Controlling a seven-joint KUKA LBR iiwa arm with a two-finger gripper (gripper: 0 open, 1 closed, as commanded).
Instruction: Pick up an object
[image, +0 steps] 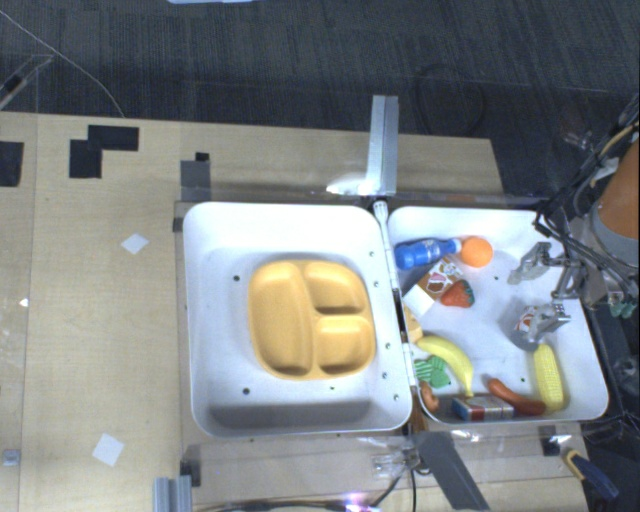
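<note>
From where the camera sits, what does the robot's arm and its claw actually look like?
At the picture's right edge sits the arm: an orange band on a grey body, with thin black cables looping around it. Below it the gripper is bare silvery metal, made of thin angular pieces with two slim prongs, over the right bin. The image is too coarse to show any markings.

tray (305, 318) in left bin (215, 300), banana (450, 358) in right bin (500, 225)
</note>
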